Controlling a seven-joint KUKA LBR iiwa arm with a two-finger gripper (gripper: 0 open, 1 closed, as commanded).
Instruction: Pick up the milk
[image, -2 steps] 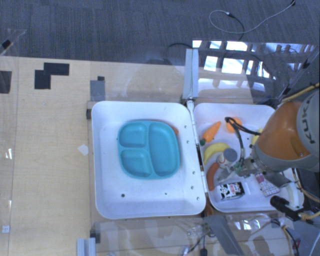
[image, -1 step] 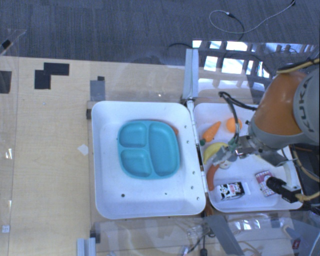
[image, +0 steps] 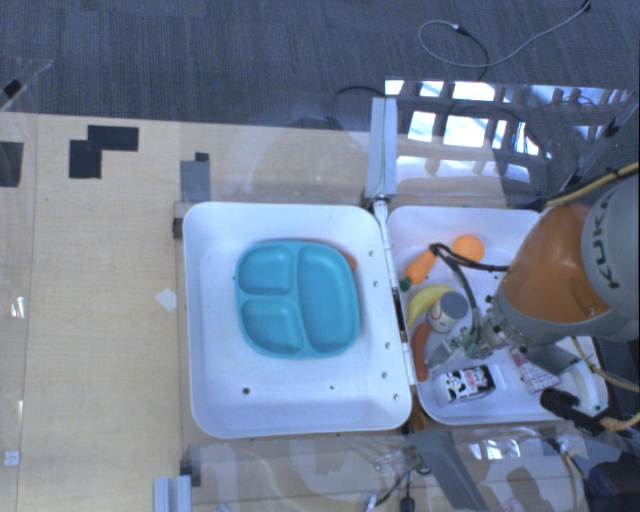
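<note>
A: Where is the milk?

B: The milk carton (image: 467, 383), white with black cow patches, lies on its side near the front edge of the right bin (image: 520, 411)

A: And the gripper?

B: The gripper (image: 468, 341) hangs just above and behind the carton, at the end of the arm (image: 560, 275) with its orange band. Whether it is spread or closed I cannot tell; the wrist and cables hide that. Nothing shows the carton in its grasp

A: What lies around it?

B: A banana (image: 428, 299) sits just left of the wrist, a carrot (image: 421, 266) behind that, and an orange (image: 467, 247) near the back wall. A brown sausage-like piece (image: 419, 352) lies along the bin's left wall, beside the carton

A: And the other bin?

B: The left bin (image: 215, 330) holds a blue divided plate (image: 298, 298) with three compartments, lying flat near the middle
</note>
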